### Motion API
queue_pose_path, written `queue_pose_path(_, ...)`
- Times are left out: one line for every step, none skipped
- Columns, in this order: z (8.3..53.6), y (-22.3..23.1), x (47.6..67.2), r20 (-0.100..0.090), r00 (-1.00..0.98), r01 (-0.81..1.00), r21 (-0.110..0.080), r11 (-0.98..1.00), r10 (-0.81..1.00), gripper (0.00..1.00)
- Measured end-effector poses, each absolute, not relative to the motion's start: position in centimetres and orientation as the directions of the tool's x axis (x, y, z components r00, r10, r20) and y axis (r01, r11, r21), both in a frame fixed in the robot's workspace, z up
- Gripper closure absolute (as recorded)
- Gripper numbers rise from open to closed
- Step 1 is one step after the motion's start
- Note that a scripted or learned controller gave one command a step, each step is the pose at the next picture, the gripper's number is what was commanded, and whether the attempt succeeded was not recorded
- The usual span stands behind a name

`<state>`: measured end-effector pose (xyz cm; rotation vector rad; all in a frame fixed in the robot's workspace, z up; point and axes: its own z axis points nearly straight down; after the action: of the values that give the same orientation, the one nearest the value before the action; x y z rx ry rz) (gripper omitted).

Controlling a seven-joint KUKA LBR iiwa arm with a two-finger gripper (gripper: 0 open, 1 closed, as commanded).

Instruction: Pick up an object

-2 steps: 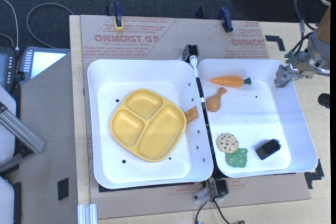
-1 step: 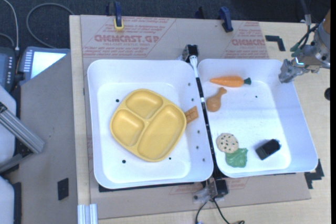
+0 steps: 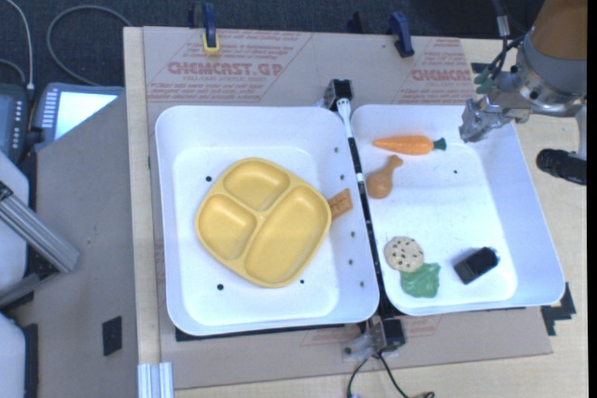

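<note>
Camera view: approach step, nothing gripped yet.
Jaws (image 3: pixel 474 128) hover at the right bin's (image 3: pixel 522 200) two o'clock corner; whether wide or narrow, I cannot tell. Nearest thing, the carrot (image 3: pixel 407 144), lies toward nine o'clock; next they likely shift over it and descend.

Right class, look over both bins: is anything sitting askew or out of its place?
One thing: a small brown piece lies wedged at the yellow plate's right edge, against the divider between the bins. The plate sits turned at an angle in the left bin. Nothing looks spilled or broken.
</note>
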<state>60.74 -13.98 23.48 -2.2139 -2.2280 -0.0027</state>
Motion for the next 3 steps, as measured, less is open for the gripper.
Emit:
queue_pose_path(24.0,-8.7,62.5,-0.001,-0.005,1.0,0.004,0.005,1.0,1.0)
queue_pose_path(24.5,-3.8,63.0,0.0,-0.005,1.0,0.004,0.005,1.0,1.0)
queue_pose_path(24.2,2.2,63.5,0.0,-0.004,1.0,0.003,0.004,1.0,1.0)
